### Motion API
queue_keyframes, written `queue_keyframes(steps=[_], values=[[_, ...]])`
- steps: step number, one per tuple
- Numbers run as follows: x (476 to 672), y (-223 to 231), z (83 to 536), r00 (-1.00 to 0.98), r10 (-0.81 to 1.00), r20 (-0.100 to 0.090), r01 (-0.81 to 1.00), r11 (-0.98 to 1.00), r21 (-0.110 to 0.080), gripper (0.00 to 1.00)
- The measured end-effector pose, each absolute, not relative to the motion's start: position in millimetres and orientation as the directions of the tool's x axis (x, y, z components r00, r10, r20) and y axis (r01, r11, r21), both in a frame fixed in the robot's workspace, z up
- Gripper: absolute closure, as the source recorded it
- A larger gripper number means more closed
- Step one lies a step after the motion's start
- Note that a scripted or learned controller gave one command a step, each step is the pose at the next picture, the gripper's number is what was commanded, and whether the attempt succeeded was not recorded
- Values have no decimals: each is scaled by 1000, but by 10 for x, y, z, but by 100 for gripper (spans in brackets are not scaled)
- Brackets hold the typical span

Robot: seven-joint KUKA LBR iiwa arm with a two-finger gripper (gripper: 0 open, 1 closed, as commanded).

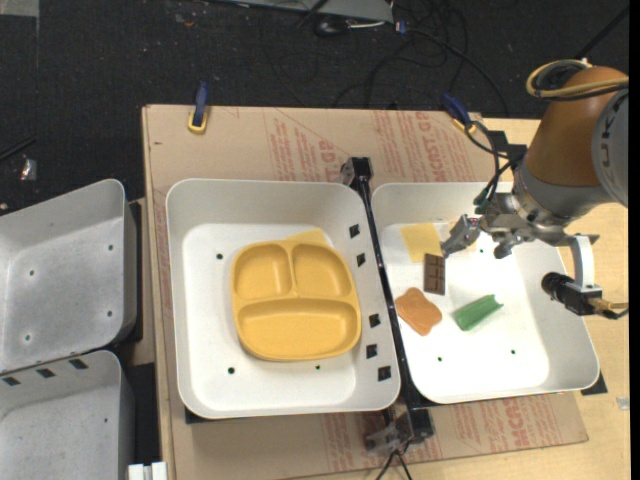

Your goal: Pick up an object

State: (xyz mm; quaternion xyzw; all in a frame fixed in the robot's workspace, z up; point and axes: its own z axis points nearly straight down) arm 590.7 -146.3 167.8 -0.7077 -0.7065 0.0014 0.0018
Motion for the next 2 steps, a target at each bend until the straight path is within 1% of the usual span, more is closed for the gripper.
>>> queue_keyframes(steps=[1,2], values=[[5887,-1454,1247,2,1000,0,1000,-2,-4,0],[5900,-1458,1377,2,1000,-1,1000,-2,2,100]])
